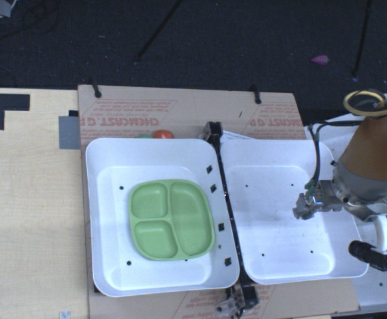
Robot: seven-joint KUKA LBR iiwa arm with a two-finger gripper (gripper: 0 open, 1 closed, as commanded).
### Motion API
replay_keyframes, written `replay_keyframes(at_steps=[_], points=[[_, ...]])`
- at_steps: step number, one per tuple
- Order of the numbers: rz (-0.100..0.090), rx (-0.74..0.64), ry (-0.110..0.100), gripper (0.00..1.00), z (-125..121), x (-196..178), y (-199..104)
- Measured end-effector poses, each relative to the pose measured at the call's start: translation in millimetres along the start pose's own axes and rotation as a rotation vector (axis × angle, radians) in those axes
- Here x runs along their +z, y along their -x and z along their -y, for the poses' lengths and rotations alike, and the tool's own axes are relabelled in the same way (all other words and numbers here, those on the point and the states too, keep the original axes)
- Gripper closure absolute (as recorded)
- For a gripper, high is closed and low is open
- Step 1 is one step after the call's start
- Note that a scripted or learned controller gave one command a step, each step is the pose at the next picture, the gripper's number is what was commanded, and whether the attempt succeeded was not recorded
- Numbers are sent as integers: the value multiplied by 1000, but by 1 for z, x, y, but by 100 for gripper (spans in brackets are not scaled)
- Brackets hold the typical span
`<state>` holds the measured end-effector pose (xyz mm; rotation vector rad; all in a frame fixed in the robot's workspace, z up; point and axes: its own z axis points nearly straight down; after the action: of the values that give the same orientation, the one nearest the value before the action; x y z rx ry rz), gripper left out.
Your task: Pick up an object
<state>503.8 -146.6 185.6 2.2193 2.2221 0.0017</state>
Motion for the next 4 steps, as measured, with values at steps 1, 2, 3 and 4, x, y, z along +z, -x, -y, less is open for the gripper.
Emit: replay_keyframes(at_steps=[1,2,3,4], points=[[0,0,0,100,-1,-36,1],[-2,-2,-4,100,-7,-36,-42],[-2,-5,-4,100,-22,-44,-100],[-2,-4,-3,100,-41,-50,-156]])
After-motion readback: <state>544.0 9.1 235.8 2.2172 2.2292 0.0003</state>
